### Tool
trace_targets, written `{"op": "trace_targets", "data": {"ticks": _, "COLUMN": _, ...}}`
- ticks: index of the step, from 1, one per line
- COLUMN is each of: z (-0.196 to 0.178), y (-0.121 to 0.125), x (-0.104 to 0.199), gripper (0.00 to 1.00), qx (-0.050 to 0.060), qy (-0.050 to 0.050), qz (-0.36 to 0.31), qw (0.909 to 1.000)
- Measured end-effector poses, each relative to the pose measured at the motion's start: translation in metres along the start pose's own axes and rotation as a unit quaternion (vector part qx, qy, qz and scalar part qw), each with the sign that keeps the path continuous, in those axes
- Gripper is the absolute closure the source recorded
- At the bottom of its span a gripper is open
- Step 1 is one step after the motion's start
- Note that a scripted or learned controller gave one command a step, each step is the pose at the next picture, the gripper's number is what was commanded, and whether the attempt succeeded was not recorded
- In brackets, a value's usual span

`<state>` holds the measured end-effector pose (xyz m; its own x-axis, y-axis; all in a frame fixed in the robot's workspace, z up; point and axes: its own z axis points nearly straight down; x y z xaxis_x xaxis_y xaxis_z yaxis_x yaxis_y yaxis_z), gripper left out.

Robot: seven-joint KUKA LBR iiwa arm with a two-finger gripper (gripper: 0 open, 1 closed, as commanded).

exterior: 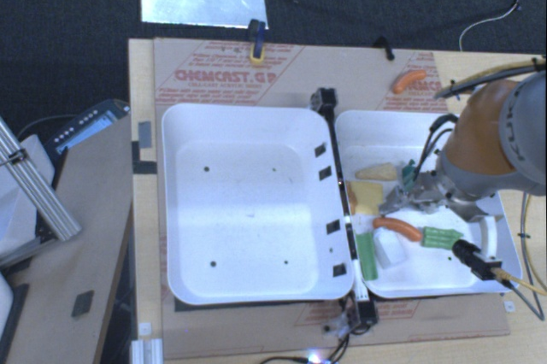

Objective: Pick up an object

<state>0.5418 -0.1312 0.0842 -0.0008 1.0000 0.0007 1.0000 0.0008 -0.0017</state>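
- The gripper (408, 198) is down inside the right bin (410, 125), low over the small pile of items along that bin's left side.
- Whether it is released or clenched I cannot tell from here; the metal parts blur together, and nothing is plainly caught in it.
- Just below the jaws lies an orange carrot-like piece (398, 227), nearly touching them; this looks like the likeliest thing to be picked.
- To the left of the jaws sit a pale yellow block (365, 198) and, a little above it, a tan bread-like piece (377, 173).
- Lower and to the left is a green stick (366, 255) beside a white block (390, 251); lower right of the jaws is a light green piece (442, 237).
- The left bin (248, 208) lies well off to the left of the jaws.
- Risk, as I judge it: the items are crowded, so closing here may pinch an edge or catch two things at once.
- The carrot piece is rounded and may roll out of the grip on lifting.
- A push against the pile could shove the pieces toward the wall between the bins.
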Motion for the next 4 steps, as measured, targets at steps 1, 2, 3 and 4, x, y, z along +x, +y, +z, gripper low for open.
{"op": "trace_targets", "data": {"ticks": 1, "z": 0.000, "y": -0.058, "x": -0.013, "gripper": 0.00, "qx": 0.001, "qy": 0.000, "qz": 0.001, "qw": 1.0000}}
{"op": "trace_targets", "data": {"ticks": 2, "z": -0.214, "y": -0.054, "x": -0.074, "gripper": 0.00, "qx": -0.010, "qy": -0.005, "qz": 0.000, "qw": 0.9999}}
{"op": "trace_targets", "data": {"ticks": 3, "z": -0.216, "y": -0.054, "x": -0.071, "gripper": 1.00, "qx": -0.005, "qy": -0.002, "qz": -0.003, "qw": 1.0000}}
{"op": "trace_targets", "data": {"ticks": 4, "z": -0.431, "y": -0.028, "x": 0.010, "gripper": 1.00, "qx": -0.012, "qy": -0.002, "qz": -0.005, "qw": 0.9999}}
